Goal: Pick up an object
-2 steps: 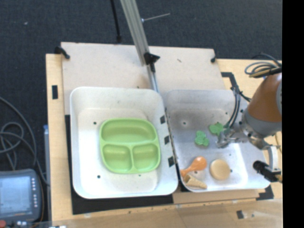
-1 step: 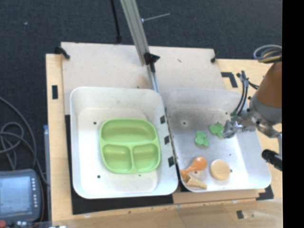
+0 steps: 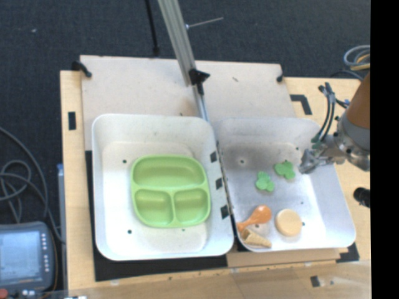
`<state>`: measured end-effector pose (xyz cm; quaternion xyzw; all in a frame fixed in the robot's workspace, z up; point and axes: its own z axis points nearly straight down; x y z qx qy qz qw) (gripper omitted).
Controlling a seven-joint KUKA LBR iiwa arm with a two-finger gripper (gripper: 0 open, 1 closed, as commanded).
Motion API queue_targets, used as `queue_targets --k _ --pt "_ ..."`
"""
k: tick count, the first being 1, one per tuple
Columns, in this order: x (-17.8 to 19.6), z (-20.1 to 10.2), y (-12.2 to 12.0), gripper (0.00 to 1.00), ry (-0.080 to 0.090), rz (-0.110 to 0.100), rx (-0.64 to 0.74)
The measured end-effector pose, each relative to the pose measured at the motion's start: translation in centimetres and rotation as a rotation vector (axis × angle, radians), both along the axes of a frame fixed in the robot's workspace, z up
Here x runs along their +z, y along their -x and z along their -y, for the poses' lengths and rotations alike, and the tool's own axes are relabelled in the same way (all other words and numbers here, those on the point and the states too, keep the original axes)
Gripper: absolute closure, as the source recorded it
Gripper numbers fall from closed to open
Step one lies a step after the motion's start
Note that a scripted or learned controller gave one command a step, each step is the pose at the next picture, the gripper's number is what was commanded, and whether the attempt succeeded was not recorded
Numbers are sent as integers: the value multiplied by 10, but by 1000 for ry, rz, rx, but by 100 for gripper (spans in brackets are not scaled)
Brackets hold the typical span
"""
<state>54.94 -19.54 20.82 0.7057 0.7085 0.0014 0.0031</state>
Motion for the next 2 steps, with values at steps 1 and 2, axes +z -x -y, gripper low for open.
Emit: queue_targets --k 1,2 --pt "10 -50 -2 100 -4 -3 4" --pt "26 -98 7 100 -4 -4 4"
